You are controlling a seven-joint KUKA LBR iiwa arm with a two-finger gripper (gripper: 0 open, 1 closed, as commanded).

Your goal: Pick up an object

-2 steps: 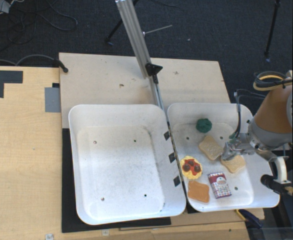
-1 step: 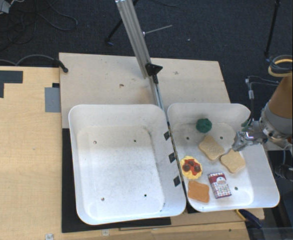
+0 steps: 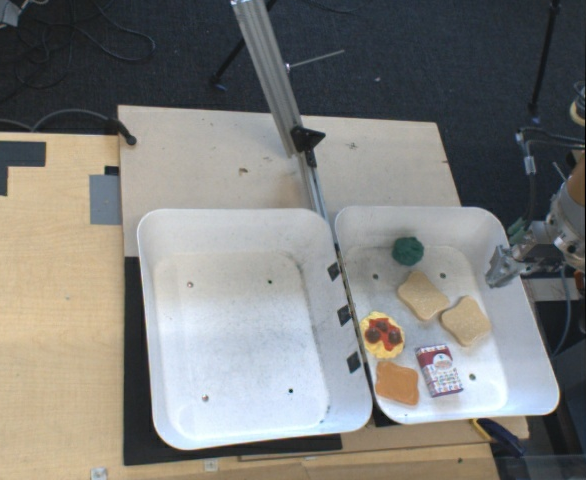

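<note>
The right bin (image 3: 518, 368) holds several small items: a dark green ball (image 3: 407, 250), two tan bread-like slices (image 3: 422, 294) (image 3: 465, 321), a yellow piece with red topping (image 3: 382, 335), an orange slab (image 3: 397, 382) and a small red and white box (image 3: 439, 370). My gripper (image 3: 501, 265) hangs at the right rim of that bin, right of the green ball and above the second slice. Nothing shows between its fingers.
The left bin (image 3: 173, 238) sits beside the right one, with black clips along the shared wall. A slanted aluminium bar (image 3: 273, 78) rises from behind the bins. A light wooden bench top (image 3: 43, 308) lies to the left.
</note>
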